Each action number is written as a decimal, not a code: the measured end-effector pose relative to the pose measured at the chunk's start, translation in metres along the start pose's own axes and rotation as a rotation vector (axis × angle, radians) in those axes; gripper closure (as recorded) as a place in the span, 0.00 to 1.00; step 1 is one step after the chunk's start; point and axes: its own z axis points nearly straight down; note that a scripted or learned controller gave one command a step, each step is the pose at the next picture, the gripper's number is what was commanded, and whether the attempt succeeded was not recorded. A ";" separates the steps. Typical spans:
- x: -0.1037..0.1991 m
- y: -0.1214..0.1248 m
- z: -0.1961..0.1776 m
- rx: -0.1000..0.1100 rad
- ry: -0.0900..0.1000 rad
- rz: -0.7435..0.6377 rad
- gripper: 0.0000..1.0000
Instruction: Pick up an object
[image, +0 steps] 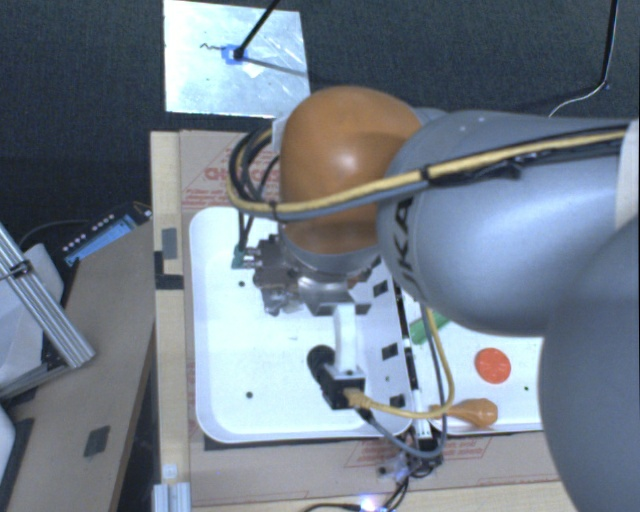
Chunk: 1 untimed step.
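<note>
My gripper (277, 283) hangs low over the left white bin (228, 340), near its middle, and the orange wrist band and grey arm hide most of it. In the right bin (520, 412) lie an orange round object (492, 365), a tan-orange pear-shaped object (473, 411) near the front rim, and a green object (432, 326) half hidden under the arm. Nothing shows between the gripper and the bin floor beneath it.
The bins rest on a cardboard sheet (200, 170) on the bench. A silver foil patch (235, 55) lies behind the bins. An aluminium rail (40, 310) and a blue strip (100, 235) lie off to the left. The arm covers most of the right bin.
</note>
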 end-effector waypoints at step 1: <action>0.000 0.029 0.007 -0.008 0.003 0.001 1.00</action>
